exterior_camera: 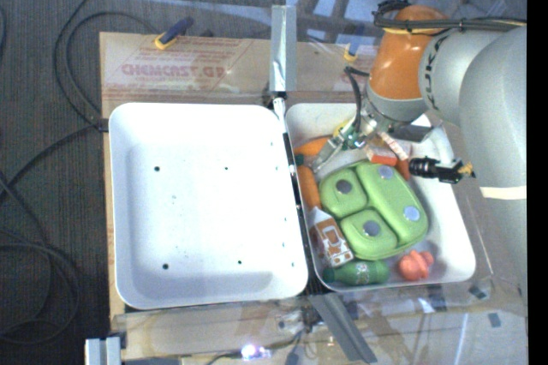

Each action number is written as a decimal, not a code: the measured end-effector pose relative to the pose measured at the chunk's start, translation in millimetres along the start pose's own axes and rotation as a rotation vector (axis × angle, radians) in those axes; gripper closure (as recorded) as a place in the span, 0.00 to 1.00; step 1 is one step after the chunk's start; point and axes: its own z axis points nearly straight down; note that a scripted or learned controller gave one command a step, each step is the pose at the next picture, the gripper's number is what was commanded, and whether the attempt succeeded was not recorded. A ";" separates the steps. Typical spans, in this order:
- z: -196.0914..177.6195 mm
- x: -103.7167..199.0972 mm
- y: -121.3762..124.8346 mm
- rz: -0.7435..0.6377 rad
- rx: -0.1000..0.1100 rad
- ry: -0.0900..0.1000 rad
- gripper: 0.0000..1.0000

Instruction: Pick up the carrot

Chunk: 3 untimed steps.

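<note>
Over the right bin (467, 256) | tool (347, 134) low by carrot (308, 181) at left wall | finger state cannot be told | carrot not lifted; grasp and raise remain

Right bin (462, 252) is pretty crowded: a big green three-lobed toy (374, 209) takes up the middle, with a dark green veggie (360, 272) and a reddish-orange piece (414, 266) along the near edge. The carrot (306, 183) lies against the bin's left wall (orange, partly tucked beside the green toy), and the gripper (349, 134) sits low over the far end just by it. Left bin (205, 200) sits right alongside.
</note>
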 end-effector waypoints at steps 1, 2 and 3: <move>-8.8 -4.0 0.2 0.000 -0.007 -0.012 1.00; -92.7 30.9 -19.2 0.179 -0.020 -0.006 1.00; -71.2 14.1 -17.4 -0.057 -0.018 -0.009 1.00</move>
